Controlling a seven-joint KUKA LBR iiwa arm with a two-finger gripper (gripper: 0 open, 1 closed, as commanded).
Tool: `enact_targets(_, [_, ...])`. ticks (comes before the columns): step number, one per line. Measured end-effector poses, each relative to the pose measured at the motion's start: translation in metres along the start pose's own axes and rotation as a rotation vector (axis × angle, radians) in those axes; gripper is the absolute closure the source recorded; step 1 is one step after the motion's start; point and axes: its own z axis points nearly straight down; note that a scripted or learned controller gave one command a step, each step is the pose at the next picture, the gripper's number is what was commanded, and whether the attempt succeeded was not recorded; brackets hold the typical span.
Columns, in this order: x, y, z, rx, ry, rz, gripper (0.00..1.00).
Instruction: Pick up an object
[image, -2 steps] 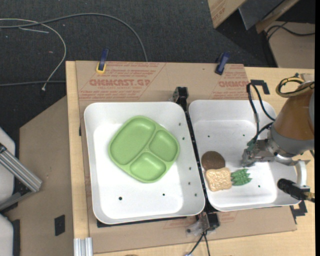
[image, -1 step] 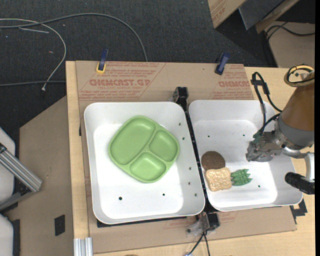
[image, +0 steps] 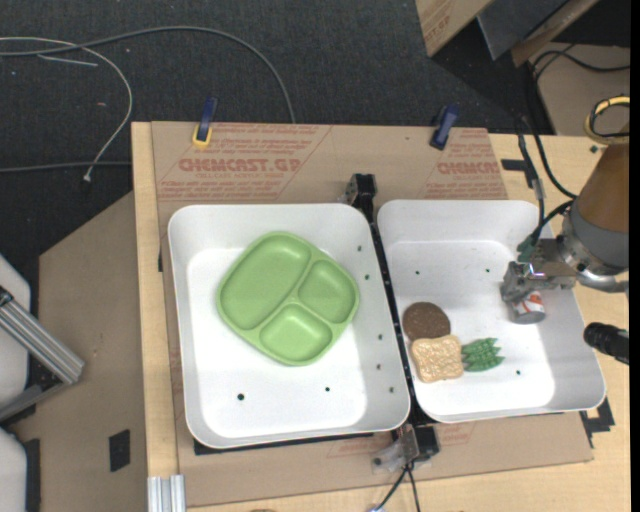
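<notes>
The board (image: 330, 160) under both bins reads "CHEMCAST GP". The claw (image: 527, 298) hangs over the right bin (image: 470, 395). Its opening cannot be judged.

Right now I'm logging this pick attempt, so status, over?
Gripper low over right bin, nothing seen between fingers. Brown round piece, tan cracker-like piece, green piece lie left of it. Path clear.

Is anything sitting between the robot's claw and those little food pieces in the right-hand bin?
Nothing visible. The gripper hangs over the right bin, and bare white floor lies between it and the brown cookie, cracker and green vegetable.
</notes>
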Motion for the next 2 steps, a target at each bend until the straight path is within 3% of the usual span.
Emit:
enact_targets(1, [-0.001, 0.009, -0.062, -0.002, -0.001, 0.000, 1.00])
enact_targets(2, [0.043, 0.030, -0.060, 0.003, 0.002, -0.003, 1.00])
